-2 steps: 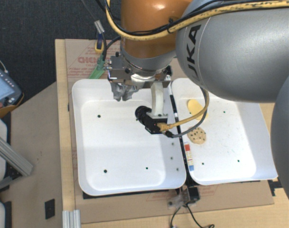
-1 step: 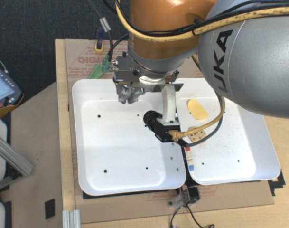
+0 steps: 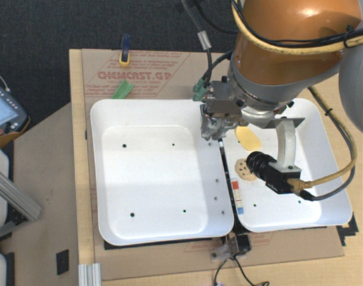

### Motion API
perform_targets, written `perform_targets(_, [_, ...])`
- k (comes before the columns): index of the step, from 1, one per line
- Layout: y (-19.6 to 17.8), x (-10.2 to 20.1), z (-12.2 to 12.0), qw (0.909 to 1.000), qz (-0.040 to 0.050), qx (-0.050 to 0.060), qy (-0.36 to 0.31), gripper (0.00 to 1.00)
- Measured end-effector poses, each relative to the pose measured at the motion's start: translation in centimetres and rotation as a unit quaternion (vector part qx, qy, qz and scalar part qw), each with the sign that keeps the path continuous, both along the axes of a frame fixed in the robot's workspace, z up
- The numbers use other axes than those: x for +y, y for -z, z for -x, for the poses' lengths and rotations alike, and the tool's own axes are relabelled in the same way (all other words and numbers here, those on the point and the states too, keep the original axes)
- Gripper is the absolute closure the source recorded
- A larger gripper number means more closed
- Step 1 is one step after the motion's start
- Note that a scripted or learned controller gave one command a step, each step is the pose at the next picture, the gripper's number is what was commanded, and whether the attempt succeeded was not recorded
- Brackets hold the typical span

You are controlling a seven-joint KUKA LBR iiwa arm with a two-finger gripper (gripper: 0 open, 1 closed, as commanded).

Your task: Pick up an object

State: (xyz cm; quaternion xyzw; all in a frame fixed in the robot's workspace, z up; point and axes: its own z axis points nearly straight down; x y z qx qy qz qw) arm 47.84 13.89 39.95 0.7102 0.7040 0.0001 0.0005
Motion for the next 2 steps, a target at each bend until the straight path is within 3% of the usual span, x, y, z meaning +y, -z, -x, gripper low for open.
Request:
perform_targets(1, [-11.05,1.87,-0.13,1.0000,-0.0031,-0.007,-0.006,1.00])
perform_targets(2, [-11.43,1.88,-0.12,1.0000,-0.0006,-0.001,-0.005,1.00])
